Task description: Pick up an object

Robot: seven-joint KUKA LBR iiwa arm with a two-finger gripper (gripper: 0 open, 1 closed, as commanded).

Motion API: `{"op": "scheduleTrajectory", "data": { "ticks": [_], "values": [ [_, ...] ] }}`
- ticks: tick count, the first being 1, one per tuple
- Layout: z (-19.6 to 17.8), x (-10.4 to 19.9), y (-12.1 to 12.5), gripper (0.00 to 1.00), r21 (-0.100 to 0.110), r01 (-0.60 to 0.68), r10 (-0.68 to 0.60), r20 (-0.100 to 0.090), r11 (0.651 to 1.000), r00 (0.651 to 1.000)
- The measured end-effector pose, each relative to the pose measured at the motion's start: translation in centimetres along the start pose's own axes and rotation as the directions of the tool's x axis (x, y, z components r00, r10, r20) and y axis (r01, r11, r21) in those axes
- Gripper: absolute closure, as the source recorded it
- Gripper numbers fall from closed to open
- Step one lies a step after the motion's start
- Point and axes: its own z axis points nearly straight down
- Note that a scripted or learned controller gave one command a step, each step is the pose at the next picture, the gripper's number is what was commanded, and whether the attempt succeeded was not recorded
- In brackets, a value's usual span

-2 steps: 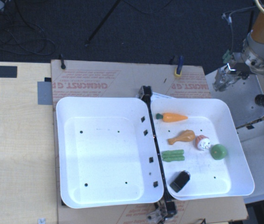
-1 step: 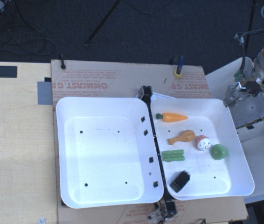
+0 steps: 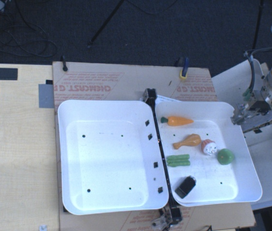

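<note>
Five objects are noted loose in the right bin, the orange carrot nearest its far wall, none lifted, while the gripper is stationed at that bin's right rim, its jaws' opening indeterminable.

- The grey robot arm is cut off by the right edge; just its wrist end shows.
- The hand is a small dark tangle at the right white bin's rim; its parts are too small to make out.
- The small red-and-white round object carries markings too small to read.
- The black clamp at the bottom edge is cut off.
</note>
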Motion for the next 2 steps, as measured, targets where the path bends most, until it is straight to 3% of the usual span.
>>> {"op": "scheduleTrajectory", "data": {
  "ticks": [1, 2],
  "values": [
    [-4.6, 8.0, 6.1, 1.00, -0.011, 0.009, -0.009, 0.001, 1.000, 1.000],
    [-3.4, -0.5, 0.1, 1.00, -0.001, -0.006, 0.006, 0.002, 1.000, 1.000]
  ]
}}
